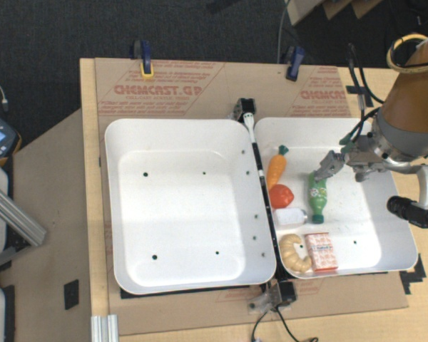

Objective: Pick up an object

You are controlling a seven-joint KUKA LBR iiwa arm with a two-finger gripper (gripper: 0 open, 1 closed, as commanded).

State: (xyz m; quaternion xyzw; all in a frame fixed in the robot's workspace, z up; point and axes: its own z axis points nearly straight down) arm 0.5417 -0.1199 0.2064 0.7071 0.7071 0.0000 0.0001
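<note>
Below the clamps at the top of the frame, two shallow white bins sit side by side on a brown board. The left bin (128, 148) takes up the centre of the frame and shows bare white floor with a few dark dots. The right bin (374, 258) holds every loose item, gathered along its left side: a toy carrot (276, 168) uppermost, a red tomato-like piece (281, 195) just below it, a small white object (288, 217) under that, then a pale croissant (294, 254) touching a pink-and-white packet (321, 252) at the lower edge. A green bottle (317, 197) lies right of the tomato. The gripper (327, 168) reaches in from the right, hovering just above the bottle's top; I cannot tell how wide it stands.
</note>
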